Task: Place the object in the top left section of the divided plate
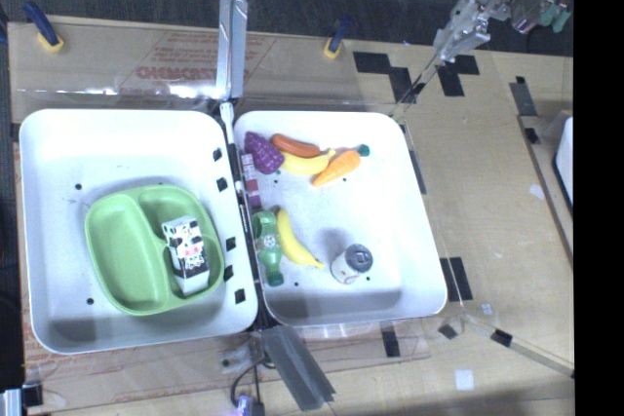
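Observation:
A green divided plate (122, 253) lies in the left bin (49, 161). A small carton with a black-and-white cow pattern (187, 254) rests in the plate's lower right section; the plate's top section holds nothing. My gripper (456, 36) hangs high at the top right, outside both bins and beyond the right bin's far corner, far from the plate. I see nothing in it.
The right bin (409, 209) holds purple grapes (261, 152), a red sausage (296, 146), a yellow banana (304, 164), a carrot (340, 166), a green bottle (266, 248), a second banana (295, 241) and a small can (353, 261). A metal divider post (232, 44) stands between the bins.

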Controlling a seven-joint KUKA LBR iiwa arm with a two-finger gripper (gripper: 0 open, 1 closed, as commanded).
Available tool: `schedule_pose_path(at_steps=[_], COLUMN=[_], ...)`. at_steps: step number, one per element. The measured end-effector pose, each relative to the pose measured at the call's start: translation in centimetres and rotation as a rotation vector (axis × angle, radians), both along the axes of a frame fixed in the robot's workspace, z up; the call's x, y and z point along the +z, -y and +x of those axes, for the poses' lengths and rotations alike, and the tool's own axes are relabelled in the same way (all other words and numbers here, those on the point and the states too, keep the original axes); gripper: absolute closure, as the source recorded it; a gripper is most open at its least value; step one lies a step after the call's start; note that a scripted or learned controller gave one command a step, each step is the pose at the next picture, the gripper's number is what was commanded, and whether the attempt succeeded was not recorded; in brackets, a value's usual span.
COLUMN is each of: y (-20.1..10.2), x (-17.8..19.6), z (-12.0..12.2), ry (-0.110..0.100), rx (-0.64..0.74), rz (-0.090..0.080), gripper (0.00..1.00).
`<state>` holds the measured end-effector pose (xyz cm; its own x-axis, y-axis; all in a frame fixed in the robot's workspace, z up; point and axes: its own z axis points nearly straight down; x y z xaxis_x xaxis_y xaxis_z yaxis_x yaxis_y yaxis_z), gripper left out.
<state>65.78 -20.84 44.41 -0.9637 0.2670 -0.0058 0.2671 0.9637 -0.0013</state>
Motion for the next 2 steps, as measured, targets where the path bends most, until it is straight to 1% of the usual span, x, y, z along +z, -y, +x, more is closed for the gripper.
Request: schedule_pose_path(at_steps=[2], y=[-0.1], x=[2.4], z=[0.1], ry=[0.007], rx=[0.006], rz=[-0.006], gripper=[1.00])
